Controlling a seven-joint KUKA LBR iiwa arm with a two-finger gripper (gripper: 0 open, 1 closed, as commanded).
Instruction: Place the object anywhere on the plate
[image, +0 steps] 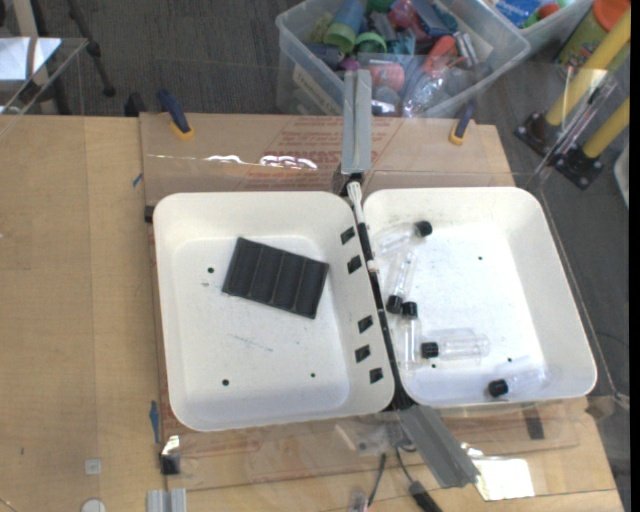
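A black ribbed rectangular plate lies flat in the left bin, towards its back and turned slightly. The right bin holds several clear plastic vials with black caps. One vial lies near the back left corner. Another lies along the left wall. A third vial lies on its side near the middle front. A fourth rests against the front wall, with its cap pointing left.
A ridge with black clips separates the two bins. Behind the bins stands a clear tub full of coloured toys. Yellow tubes on a black stand are at the back right. Bare wooden bench stretches to the left.
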